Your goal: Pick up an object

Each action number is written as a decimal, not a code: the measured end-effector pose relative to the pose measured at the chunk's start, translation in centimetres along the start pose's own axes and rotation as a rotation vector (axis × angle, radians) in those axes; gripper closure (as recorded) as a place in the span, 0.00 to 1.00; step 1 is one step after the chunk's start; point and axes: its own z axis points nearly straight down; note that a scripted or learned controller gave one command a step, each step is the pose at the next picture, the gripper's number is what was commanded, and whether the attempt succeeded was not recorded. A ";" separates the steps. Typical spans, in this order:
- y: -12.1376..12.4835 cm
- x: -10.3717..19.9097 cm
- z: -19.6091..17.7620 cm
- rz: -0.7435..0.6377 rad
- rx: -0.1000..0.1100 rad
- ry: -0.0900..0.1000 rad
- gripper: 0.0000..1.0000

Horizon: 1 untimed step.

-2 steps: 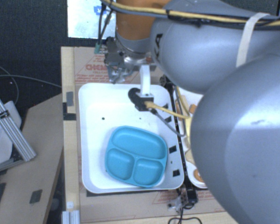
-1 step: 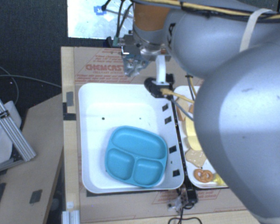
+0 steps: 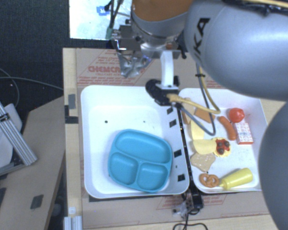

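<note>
Gripper (image 3: 131, 67) hangs over cardboard (image 3: 98, 63), just past back edge of left bin (image 3: 92, 128). Aperture and hold: can't tell. Blue divided plate (image 3: 139, 161) near left bin's front edge. Right bin (image 3: 257, 110): yellow bottle (image 3: 239, 178) and pretzel (image 3: 209, 179) at front edge, sausage (image 3: 227, 127) and red tomato (image 3: 236, 114) nearer back.

A divided tray (image 3: 140, 159) lies in the left bin (image 3: 101, 114); toy foods (image 3: 204, 146) lie in the right bin (image 3: 259, 157).

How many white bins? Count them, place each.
2. The left bin holds a blue tray; the right bin holds toy food, its far corner hidden by the arm.
</note>
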 end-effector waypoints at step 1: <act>3.7 -0.8 30.8 0.011 0.019 -0.012 1.00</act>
